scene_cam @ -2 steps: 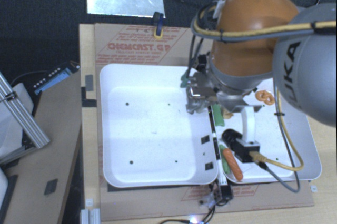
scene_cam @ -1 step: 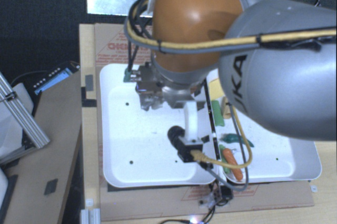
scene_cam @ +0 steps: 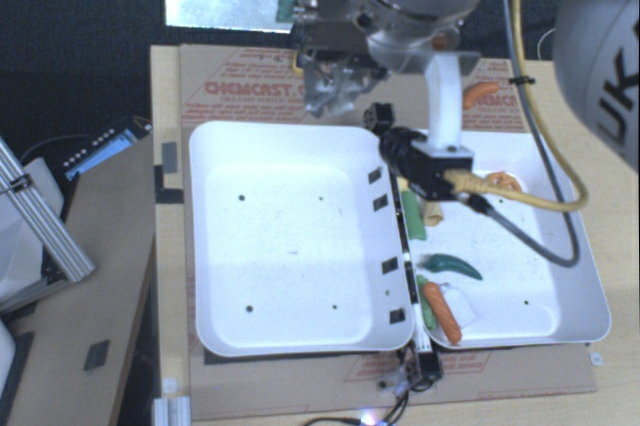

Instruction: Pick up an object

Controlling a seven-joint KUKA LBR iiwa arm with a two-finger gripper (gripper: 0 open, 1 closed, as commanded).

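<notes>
The right bin (scene_cam: 560,314) holds several small items: a dark green pepper (scene_cam: 452,265), an orange carrot (scene_cam: 442,312), a green stick (scene_cam: 413,214) along the left wall, a pale piece (scene_cam: 433,212) and an orange piece (scene_cam: 503,181). Another orange item (scene_cam: 481,94) lies at the far right behind the arm. My gripper (scene_cam: 330,92) hangs above the far rim of the left bin (scene_cam: 290,244), away from all these items. Nothing shows in it from this angle.
The arm's grey body and a white bracket (scene_cam: 443,109) with a yellow cable (scene_cam: 520,199) cover the right bin's far left part. Black clips (scene_cam: 390,266) line the seam between the bins. Cardboard lies under both bins.
</notes>
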